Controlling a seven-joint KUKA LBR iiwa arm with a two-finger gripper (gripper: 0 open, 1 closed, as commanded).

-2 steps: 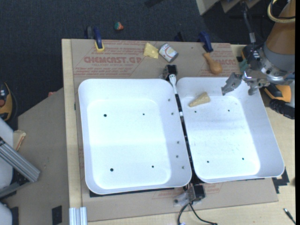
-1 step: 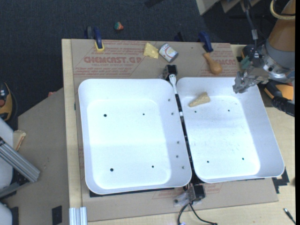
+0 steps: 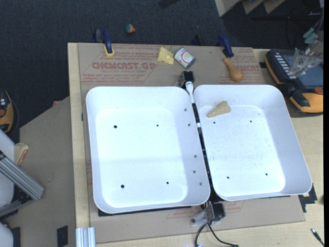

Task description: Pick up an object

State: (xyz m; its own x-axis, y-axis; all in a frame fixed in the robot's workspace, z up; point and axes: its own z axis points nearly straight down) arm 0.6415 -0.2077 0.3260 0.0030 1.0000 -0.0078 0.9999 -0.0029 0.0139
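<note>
I cannot tell the end effector's state from here, so I'd bring it down squarely over the tan wedge-shaped piece lying near the right bin's back-left corner, clear of the wall.

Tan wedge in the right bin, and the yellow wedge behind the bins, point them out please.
tan wedge (image 3: 218, 109), camera view, its middle.
yellow wedge (image 3: 165, 56), camera view, its middle.
</note>
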